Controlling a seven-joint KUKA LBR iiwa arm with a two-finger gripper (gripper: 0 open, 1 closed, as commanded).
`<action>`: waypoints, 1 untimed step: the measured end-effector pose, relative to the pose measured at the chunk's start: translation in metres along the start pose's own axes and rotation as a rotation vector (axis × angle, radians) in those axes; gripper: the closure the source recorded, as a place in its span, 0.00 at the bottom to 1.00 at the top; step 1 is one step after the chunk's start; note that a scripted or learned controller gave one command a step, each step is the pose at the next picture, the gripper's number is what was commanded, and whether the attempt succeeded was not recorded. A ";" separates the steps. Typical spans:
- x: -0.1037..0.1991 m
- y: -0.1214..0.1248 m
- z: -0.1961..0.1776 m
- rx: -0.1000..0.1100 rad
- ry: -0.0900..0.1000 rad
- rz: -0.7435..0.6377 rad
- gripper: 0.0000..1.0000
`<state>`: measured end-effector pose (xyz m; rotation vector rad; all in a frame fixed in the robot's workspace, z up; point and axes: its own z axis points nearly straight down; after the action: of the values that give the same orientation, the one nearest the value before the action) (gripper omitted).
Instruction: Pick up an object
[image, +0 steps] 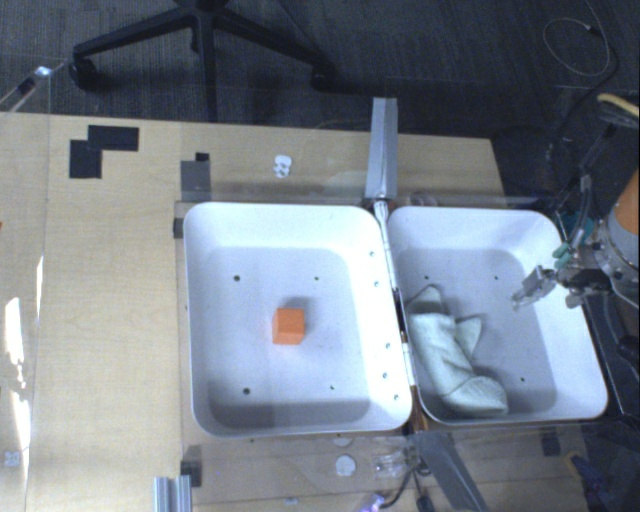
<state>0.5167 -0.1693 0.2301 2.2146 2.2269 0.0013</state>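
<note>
Approach stage | hand (532, 285), finger gap unreadable, hovers at right bin's (500, 225) edge | crumpled white cloth (452, 365) nearest | next: descend, close on cloth | orange cube (289, 325) in left bin (215, 300)

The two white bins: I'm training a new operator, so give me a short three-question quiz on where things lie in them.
1. True or false: the small orange cube lies in the left shallow white plastic bin.
2. What lies in the right shallow white plastic bin? A) a crumpled white cloth B) a blue ball C) a green bottle
3. Fill in: the robot's metal claw is over the ____ bin.

Key: 1 true; 2 A, the crumpled white cloth; 3 right.
</note>
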 end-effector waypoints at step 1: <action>0.053 0.058 0.135 -0.004 0.000 -0.123 0.00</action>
<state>0.5743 -0.1159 0.0952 2.0722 2.3562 0.0048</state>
